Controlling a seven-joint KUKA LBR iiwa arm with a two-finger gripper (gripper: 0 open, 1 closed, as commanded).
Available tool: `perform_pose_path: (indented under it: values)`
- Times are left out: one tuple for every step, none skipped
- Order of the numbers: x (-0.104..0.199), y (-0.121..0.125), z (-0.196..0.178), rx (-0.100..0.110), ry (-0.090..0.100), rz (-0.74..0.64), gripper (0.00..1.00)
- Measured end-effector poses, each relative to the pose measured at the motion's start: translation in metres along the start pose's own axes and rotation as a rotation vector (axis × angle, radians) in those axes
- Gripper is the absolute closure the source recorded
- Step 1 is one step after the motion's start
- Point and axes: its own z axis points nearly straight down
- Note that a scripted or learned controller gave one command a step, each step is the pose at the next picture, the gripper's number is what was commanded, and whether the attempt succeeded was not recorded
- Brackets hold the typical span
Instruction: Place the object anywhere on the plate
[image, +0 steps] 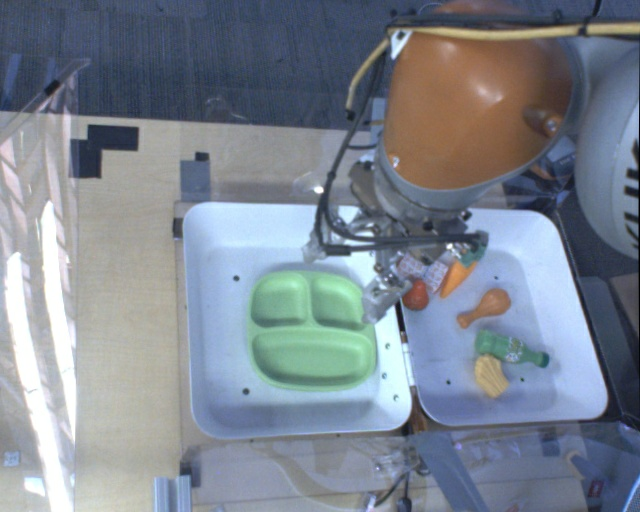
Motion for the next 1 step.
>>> perform_pose_path:
  values:
    - [-0.0034, -0.0004, -0.0134, 0.003, -0.018, 0.003, 1.00]
